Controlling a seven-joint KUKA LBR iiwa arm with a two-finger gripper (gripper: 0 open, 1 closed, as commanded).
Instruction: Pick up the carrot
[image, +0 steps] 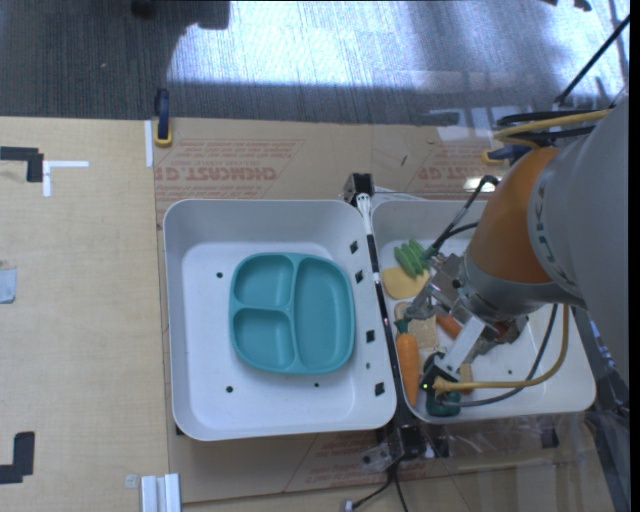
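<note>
The carrot (408, 362) lies in the right bin (575, 385), close along its left wall, with its long axis running near to far. The pincer (435, 315) hangs just right of it, slightly farther. Whether the pincer is open or holds anything cannot be told.

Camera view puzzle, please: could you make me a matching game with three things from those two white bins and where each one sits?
Things:
1. teal divided plate
2. carrot
3. green leafy item

Places:
A. right bin, upper part in the view, near its left wall
B. middle of the left bin
C. right bin, lower part in the view, along its left wall

Pairs: 1-B, 2-C, 3-A
</note>
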